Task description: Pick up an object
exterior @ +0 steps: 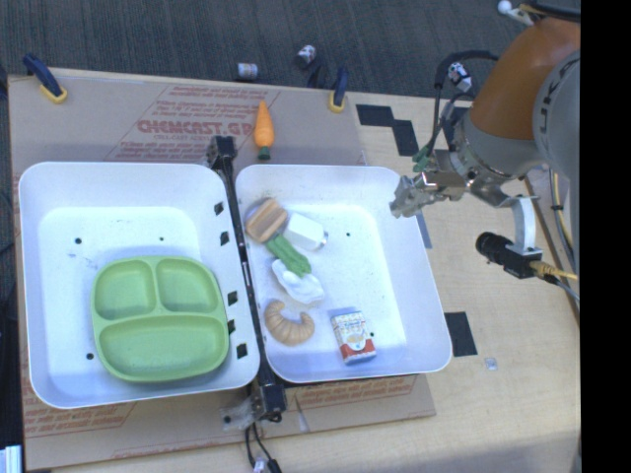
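The right bin (419, 294) holds several small items in its left half: a brown bun (265, 221), a white block (305, 231), a green vegetable-shaped toy (289, 253), a crumpled white piece (300, 284), a croissant (289, 324) and a small red and blue carton (352, 337). My gripper (407, 198) hangs over the bin's upper right rim, well apart from all of them and above them. Nothing shows in it.
A green divided plate (158, 317) lies in the left bin (59, 200). An orange carrot toy (262, 126) rests on the cardboard behind the bins. Blue clamps (338, 89) grip the board's far edge. A black handle (505, 251) sticks out by the arm.
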{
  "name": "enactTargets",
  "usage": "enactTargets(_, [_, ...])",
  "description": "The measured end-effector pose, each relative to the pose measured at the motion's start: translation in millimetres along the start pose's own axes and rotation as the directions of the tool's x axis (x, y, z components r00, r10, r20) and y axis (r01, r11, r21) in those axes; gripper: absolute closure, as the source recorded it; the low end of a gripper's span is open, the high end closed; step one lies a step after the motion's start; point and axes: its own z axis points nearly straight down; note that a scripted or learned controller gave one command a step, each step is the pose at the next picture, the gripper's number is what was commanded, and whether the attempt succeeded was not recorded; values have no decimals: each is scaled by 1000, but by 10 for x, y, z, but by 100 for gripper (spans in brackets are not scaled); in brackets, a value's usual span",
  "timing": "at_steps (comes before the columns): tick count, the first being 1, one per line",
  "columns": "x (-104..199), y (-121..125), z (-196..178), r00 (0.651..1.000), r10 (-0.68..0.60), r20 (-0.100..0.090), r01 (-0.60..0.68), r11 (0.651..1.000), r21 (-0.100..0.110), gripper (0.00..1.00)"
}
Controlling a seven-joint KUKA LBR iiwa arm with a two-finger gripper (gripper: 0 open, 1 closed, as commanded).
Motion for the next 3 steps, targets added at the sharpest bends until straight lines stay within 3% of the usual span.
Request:
enactTargets(1, [1043, -413, 822, 1000, -2, -2, 2, 1000, 4, 100])
enactTargets(2, [878, -477, 481, 1000, 1, 0, -1, 1000, 0, 100])
enactTargets(3, [549, -1027, 681, 1000, -1, 1, 1, 1000, 3, 100])
